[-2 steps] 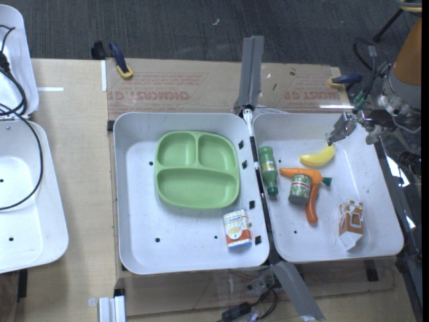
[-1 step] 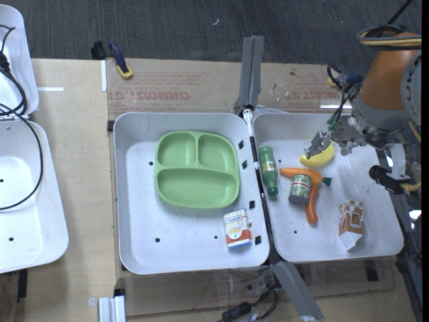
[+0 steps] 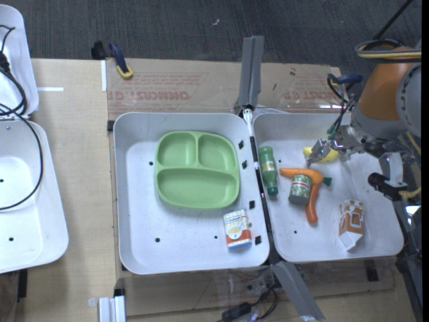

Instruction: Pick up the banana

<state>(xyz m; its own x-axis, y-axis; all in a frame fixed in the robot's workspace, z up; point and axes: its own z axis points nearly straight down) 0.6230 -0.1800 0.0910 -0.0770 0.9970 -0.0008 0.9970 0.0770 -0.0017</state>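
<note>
Jaws (image 3: pixel 333 147) right over banana (image 3: pixel 316 154)

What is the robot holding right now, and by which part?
The gripper is at the banana in the right bin, but whether it actually grips it cannot be told.

A grey arm (image 3: pixel 410 96) is seen, banded in orange above the wrist, with black cables looped around it.
</note>
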